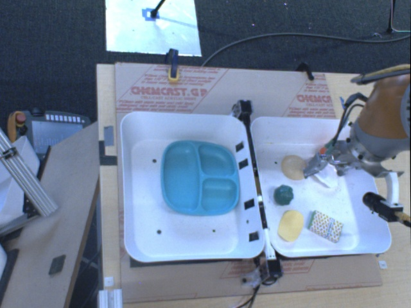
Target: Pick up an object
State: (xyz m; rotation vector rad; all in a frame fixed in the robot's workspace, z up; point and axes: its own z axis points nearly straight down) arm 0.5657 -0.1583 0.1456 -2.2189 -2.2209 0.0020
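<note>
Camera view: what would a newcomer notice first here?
The blue divided plate lies alone in the left bin. In the right bin, the arm's gripper hangs beside a pale round object, with a dark green ball, a yellow piece and a patterned sponge nearer the front.

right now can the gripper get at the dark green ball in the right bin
Probably yes. The green ball sits apart from its neighbours with nothing over it, and the gripper hangs just up and right of it, beside the tan disc.
</note>
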